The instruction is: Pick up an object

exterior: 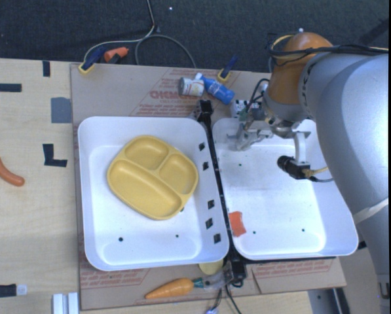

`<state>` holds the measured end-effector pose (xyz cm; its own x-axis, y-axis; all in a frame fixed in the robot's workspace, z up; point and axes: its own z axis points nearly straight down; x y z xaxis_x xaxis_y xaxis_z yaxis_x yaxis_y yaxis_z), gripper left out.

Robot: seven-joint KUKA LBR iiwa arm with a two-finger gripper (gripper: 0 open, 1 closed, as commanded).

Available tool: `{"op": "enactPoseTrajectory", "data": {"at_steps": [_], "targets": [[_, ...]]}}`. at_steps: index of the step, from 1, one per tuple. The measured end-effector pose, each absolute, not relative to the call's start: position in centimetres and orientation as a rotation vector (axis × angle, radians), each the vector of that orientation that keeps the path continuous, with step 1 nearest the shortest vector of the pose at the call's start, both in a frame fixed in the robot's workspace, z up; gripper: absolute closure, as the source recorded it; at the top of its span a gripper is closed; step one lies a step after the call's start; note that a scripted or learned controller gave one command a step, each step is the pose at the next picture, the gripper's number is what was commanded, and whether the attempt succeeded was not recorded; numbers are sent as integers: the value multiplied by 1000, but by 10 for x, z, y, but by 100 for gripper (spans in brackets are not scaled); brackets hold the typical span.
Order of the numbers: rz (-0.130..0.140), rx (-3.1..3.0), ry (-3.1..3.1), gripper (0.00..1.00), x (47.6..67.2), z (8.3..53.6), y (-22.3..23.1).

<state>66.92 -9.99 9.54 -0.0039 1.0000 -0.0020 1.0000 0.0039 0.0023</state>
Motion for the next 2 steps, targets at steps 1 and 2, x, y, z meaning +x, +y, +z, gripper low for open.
{"op": "enactPoseTrajectory", "data": {"at_steps": [1, 2], "targets": [[-1, 2215, 2223, 0, 669, 95, -100], [1, 2221, 2220, 0, 669, 85, -130]]}}
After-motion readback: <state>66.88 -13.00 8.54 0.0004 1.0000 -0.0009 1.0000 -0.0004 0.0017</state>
